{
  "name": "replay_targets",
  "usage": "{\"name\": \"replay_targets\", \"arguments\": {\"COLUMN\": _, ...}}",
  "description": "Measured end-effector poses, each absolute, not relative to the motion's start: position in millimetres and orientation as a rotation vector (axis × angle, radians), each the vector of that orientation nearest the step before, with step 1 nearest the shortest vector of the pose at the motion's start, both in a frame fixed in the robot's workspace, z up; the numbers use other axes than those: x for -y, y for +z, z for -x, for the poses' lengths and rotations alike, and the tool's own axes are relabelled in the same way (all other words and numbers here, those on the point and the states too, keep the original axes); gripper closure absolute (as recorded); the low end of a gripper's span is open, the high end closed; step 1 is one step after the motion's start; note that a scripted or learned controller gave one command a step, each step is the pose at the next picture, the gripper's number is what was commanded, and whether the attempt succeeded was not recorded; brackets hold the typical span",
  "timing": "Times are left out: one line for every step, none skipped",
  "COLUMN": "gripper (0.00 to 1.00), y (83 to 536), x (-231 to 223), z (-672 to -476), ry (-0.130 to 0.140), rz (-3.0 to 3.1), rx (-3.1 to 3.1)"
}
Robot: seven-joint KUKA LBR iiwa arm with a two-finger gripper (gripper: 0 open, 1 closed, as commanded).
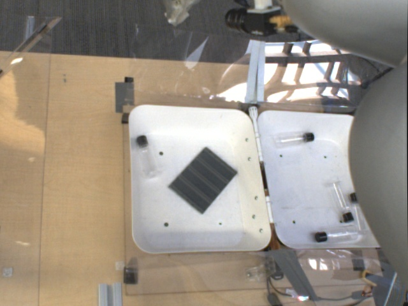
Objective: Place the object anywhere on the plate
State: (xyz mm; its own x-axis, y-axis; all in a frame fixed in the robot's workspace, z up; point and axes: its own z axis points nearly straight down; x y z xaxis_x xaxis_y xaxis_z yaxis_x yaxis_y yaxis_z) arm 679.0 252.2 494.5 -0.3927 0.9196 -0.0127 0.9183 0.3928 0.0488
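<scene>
A dark grey ribbed square plate (203, 179) lies turned like a diamond in the middle of the left bin (191, 238). A clear tube with a black cap (144, 150) lies near that bin's upper left corner, apart from the plate. In the right bin (299, 190) lie three more clear, black-capped tubes: one at the top (294, 138), one along the right side (340, 199) and one at the bottom (333, 236). The grey arm (382, 164) hangs large over the right bin's right side and across the top right.
A thin divider (260, 171) separates the two bins. Wooden bench (64, 171) stretches to the left. Small black brackets (125, 94) stand by the left bin's corners. Cables and clamps (299, 285) lie below the right bin.
</scene>
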Motion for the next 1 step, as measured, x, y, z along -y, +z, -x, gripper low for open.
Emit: {"name": "replay_targets", "arguments": {"gripper": 1.00, "y": 341.8, "x": -227.0, "z": -655.9, "ry": 0.000, "rz": -1.999, "rx": -2.424}}
